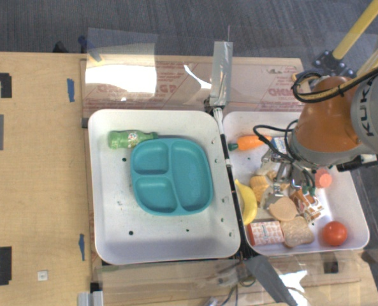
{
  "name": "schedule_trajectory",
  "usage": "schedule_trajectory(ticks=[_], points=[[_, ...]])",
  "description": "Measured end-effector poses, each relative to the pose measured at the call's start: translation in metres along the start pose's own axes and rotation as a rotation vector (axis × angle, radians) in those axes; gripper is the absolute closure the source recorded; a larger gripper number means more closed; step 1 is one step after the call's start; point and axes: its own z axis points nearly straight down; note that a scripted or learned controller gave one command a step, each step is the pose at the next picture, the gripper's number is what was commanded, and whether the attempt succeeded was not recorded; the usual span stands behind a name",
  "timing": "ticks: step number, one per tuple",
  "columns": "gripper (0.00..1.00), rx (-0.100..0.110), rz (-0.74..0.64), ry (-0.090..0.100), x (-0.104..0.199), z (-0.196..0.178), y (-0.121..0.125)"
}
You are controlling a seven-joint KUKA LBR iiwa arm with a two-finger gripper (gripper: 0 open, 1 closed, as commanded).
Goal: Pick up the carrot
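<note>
The carrot (248, 143), orange with a small green top, lies at the back left of the right bin (359, 217), close to the divider. My gripper (284, 178) hangs low over the middle of that bin, to the right of the carrot and nearer the front, clearly apart from it. Its fingers are spread open above a cluster of food items, and nothing is held between them. The orange wrist band (326, 123) sits just behind it.
Around the gripper lie a banana (245, 201), a tan biscuit (281, 209), a red-labelled can (265, 233), a bread piece (297, 233), a tomato (334, 233) and a pink piece (324, 180). The left bin (106, 222) holds a teal divided plate (171, 174) and a green bottle (131, 138).
</note>
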Motion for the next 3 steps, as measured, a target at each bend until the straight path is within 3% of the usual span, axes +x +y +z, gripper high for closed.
schedule_trajectory(ticks=[2,3], points=[[0.0,0.001,-0.039,-0.002,0.024,-0.001,0.0],[0.0,0.001,0.057,-0.004,0.042,-0.001,-0.005]])
